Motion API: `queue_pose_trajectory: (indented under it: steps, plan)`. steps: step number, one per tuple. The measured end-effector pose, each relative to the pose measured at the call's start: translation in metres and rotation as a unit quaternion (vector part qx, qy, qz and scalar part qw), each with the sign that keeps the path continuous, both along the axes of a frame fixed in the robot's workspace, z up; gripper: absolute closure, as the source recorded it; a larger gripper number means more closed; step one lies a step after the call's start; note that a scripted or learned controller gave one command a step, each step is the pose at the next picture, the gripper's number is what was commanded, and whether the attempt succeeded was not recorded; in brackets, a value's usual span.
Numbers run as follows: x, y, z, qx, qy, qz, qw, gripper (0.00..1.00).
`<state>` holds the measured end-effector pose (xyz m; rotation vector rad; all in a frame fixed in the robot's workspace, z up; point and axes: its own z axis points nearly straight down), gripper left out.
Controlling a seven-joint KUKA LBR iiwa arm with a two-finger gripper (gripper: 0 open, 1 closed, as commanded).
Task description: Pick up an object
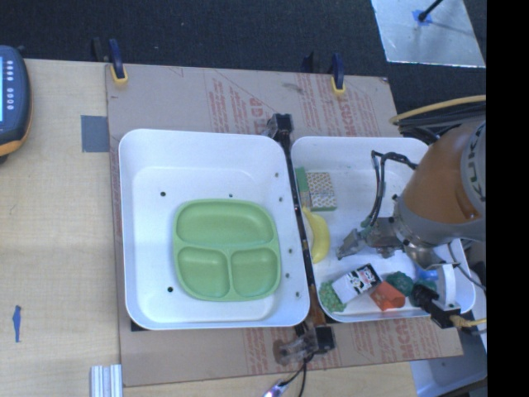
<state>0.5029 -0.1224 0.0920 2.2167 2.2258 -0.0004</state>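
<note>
My gripper (357, 243) hangs low over the middle of the right bin (355, 151), reaching in from the right. Just below it lies a small white and black box (359, 282). A red-orange block (387, 296) and a dark green piece (402, 282) sit right of the box, and a green object (329, 297) lies at its left end. To the gripper's left a yellow object (317, 235) rests against the bin's left wall. Beyond that lies a sponge with a green edge (318, 190). I see nothing between the gripper and the bin floor.
The left bin (149, 160) holds a green divided plate (225, 249). A blue piece (425, 275) lies beside the wrist at the right bin's near right. The two bins' walls meet in a black divider (293, 213). Clamps hold the cardboard at the back.
</note>
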Motion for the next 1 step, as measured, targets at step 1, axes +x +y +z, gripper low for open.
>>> queue_pose_trajectory:
  steps: [1]
  plan:
    - [0.1487,-0.0445,0.0205,-0.0025,-0.006,0.002,1.0,0.0]
